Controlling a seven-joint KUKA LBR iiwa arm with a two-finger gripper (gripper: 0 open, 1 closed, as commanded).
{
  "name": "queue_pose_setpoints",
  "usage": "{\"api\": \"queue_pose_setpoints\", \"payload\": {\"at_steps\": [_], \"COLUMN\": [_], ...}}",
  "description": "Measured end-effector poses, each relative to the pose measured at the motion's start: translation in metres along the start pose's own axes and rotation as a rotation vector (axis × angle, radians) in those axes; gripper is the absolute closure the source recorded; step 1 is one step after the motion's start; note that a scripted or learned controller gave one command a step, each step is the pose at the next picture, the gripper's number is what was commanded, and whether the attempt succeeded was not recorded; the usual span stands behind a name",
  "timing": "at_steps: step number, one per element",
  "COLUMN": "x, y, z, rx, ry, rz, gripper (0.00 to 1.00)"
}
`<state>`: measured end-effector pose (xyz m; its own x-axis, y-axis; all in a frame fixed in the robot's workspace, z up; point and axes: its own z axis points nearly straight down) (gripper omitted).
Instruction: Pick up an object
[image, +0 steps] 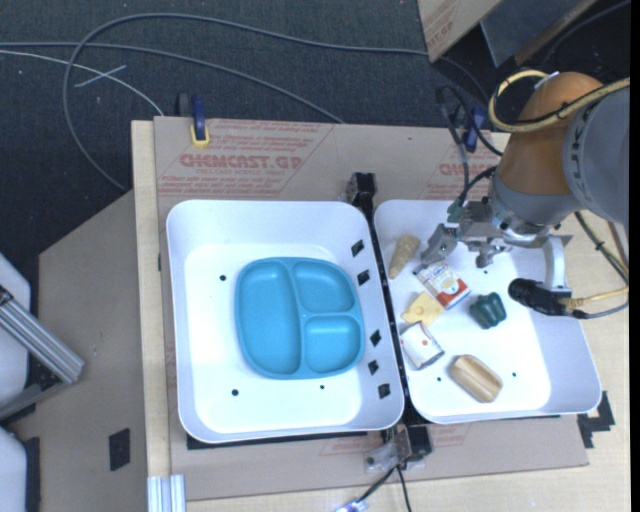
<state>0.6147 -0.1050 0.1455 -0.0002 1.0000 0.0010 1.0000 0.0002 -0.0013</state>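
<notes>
Gripper hovers just above the red-and-white packet (finger state: cannot tell), so closing could clip the yellow wedge beside the packet.

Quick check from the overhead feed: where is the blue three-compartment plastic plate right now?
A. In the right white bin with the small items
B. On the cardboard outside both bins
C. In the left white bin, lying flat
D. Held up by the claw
C: the blue three-compartment plastic plate lies flat in the left white bin, while the claw is over the right white bin.
</notes>
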Motion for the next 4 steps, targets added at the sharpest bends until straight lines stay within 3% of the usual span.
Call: {"api": "queue_pose_setpoints", "payload": {"at_steps": [1, 2, 4], "x": [-0.006, -0.006, -0.014], "y": [-0.002, -0.001, -0.003], "z": [0.058, 0.046, -0.067], "rx": [0.002, -0.001, -0.006], "ry": [0.0, 0.001, -0.002], "rz": [0.0, 0.001, 0.001], "gripper": [0.0, 1.0, 1.0]}}
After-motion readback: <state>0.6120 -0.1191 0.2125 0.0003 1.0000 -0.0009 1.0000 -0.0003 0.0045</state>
